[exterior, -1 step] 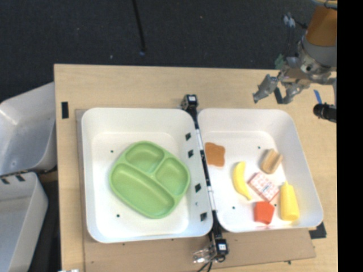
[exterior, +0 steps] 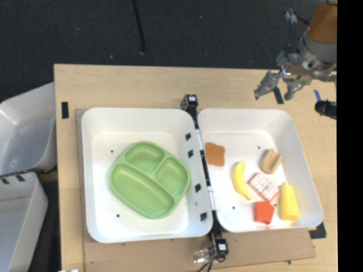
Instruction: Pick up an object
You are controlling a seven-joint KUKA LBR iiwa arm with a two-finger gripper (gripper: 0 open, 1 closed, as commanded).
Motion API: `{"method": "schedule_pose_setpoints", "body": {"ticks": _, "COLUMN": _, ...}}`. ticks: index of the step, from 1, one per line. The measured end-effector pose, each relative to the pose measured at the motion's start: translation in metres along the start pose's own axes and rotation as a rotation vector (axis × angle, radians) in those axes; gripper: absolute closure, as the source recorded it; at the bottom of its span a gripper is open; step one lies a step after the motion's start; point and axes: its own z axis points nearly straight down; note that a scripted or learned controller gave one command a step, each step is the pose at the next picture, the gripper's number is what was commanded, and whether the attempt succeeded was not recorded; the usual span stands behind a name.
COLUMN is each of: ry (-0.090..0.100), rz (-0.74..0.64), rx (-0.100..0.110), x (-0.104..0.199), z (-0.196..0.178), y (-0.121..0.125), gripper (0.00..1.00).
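Orange block (exterior: 264,212) near right bin (exterior: 300,146) front rim, yellow cylinder (exterior: 288,202) beside it, banana (exterior: 240,180) mid-floor with room leftward. Gripper (exterior: 281,89) above bin's far rim, fingers spread, holding nothing

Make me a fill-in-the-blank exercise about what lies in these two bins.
1. The green plate lies in the ____ bin of the view.
2. The banana lies in the bin on the ____.
3. The gripper hangs above the bench, its jaws ____.
4. The red block lies beside the ____ corn cob.

Missing words: left; right; open; yellow
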Motion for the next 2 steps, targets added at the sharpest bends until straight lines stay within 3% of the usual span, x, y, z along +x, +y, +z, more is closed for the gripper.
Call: {"method": "schedule_pose_setpoints", "body": {"ticks": 2, "ry": 0.0, "rz": 0.003, "rx": 0.006, "x": -0.001, "z": 0.104, "y": -0.003, "gripper": 0.0}}
